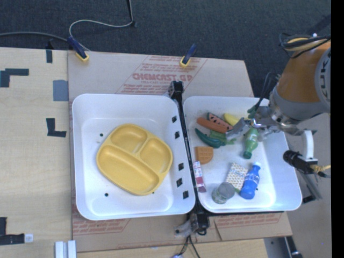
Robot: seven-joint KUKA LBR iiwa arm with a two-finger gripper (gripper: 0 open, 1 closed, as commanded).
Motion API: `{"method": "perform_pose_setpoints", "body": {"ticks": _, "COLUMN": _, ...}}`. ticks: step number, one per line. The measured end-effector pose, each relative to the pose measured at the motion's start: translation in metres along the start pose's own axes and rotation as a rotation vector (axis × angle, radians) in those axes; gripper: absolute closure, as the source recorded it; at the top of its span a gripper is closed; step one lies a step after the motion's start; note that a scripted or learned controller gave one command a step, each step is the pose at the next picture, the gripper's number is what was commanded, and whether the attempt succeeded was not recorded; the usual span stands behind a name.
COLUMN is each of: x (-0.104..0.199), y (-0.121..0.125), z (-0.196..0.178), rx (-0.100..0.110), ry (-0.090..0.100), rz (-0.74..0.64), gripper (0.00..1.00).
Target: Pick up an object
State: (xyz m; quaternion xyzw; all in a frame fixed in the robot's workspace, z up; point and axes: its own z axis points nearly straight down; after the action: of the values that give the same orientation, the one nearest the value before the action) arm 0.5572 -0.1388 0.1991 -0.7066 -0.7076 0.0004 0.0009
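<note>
gripper (240, 131) down in the right bin (285, 195), can't tell its state tbh | green bottle (250, 143) just beside it | blue bottle (250, 181) nearer front | yellow divided plate (134, 158) in left bin (86, 198)

Red "CHEMCAST GP" lettering is printed on the cardboard sheet (161, 74).

White bins (86, 160): two
Yellow plate (134, 158): one
Bottles: two, one green (250, 142), one blue (250, 182)
Yellow clamps (78, 48): two
</note>
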Motion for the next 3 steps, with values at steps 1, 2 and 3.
{"method": "perform_pose_setpoints", "body": {"ticks": 1, "x": -0.017, "y": 0.018, "z": 0.113, "rx": -0.004, "ry": -0.001, "rz": 0.001, "gripper": 0.00}}
{"method": "perform_pose_setpoints", "body": {"ticks": 2, "x": 0.016, "y": 0.026, "z": 0.113, "rx": -0.005, "ry": -0.002, "rz": 0.000, "gripper": 0.00}}
{"method": "perform_pose_setpoints", "body": {"ticks": 3, "x": 0.015, "y": 0.026, "z": 0.104, "rx": -0.004, "ry": -0.002, "rz": 0.000, "gripper": 1.00}}
